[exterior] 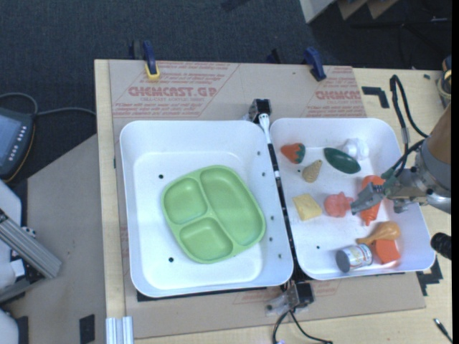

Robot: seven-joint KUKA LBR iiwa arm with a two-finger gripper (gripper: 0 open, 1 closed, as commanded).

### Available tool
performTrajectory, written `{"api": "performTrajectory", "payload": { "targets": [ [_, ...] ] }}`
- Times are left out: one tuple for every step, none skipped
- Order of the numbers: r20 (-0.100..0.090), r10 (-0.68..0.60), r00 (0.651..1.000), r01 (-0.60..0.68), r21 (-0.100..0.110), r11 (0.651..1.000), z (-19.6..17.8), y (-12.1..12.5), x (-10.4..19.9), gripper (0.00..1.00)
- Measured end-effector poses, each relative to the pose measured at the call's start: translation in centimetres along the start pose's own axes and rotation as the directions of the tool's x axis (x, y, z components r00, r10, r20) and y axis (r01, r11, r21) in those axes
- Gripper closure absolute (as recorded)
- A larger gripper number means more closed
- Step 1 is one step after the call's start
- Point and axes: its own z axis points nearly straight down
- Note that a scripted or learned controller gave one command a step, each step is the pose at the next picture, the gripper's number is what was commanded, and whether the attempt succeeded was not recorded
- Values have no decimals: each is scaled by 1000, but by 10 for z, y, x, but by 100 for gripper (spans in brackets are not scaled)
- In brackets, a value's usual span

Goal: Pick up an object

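Observation:
The right bin [326, 131] holds several toy foods. Among them are a red-orange piece [292, 151], a tan piece [312, 169], a dark green piece [341, 160], a white piece [355, 147], a yellow block [307, 207] and a pink ball [336, 205]. My gripper [367, 205] reaches in from the right, low over an orange piece [371, 185] just right of the pink ball. It hides part of that piece. Whether it touches the piece I cannot tell.
Near the right bin's front edge lie an orange pear shape [385, 231], an orange block [388, 251] and a silver can [353, 257]. The left bin [143, 149] holds a green divided plate [211, 213]. Cables [399, 106] run along the right side.

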Motion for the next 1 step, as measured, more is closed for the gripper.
{"api": "performTrajectory", "payload": {
  "targets": [
    [3, -4, 1000, 4, -14, 1000, -6, 3, 0, 0]
  ]
}}
